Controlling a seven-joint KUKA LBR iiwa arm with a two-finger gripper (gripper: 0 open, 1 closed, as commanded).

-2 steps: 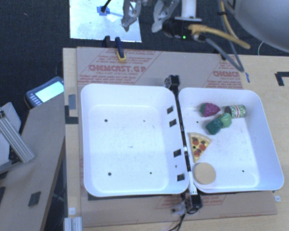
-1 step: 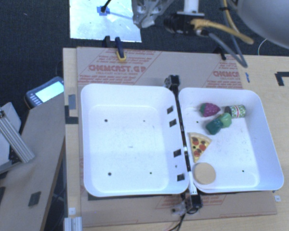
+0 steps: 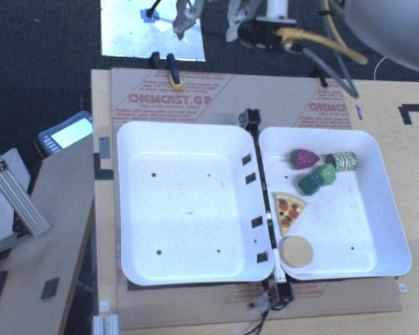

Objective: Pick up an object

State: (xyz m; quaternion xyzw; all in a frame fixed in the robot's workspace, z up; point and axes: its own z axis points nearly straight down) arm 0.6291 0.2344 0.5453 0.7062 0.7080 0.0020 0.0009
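Above the bench's far edge, the gripper hangs — jaws spread, pinching nothing.
Right bin — pizza slice, cookie.

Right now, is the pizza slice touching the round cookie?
Apart. The camera view shows a strip of white bin floor between the pizza slice and the round cookie.

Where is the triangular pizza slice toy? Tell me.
The triangular pizza slice toy lies in the right white bin, by its left wall, just above the round tan cookie.
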